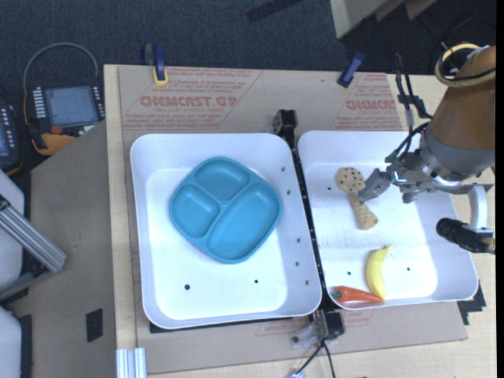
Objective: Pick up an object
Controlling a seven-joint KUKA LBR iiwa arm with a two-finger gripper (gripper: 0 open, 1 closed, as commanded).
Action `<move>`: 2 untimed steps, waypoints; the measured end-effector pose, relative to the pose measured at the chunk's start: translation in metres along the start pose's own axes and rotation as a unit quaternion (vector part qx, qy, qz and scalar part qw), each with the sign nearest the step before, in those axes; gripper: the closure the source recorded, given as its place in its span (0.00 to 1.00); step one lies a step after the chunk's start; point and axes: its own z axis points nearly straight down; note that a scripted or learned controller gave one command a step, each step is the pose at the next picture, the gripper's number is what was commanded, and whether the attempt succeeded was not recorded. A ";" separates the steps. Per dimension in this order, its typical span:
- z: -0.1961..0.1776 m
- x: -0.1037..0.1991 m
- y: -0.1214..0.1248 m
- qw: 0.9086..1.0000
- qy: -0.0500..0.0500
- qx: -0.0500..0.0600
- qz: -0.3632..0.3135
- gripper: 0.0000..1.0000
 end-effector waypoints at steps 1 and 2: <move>-0.003 0.000 0.002 1.000 0.000 -0.003 -0.001 0.00; 0.054 0.008 0.006 1.000 0.000 -0.001 -0.001 0.00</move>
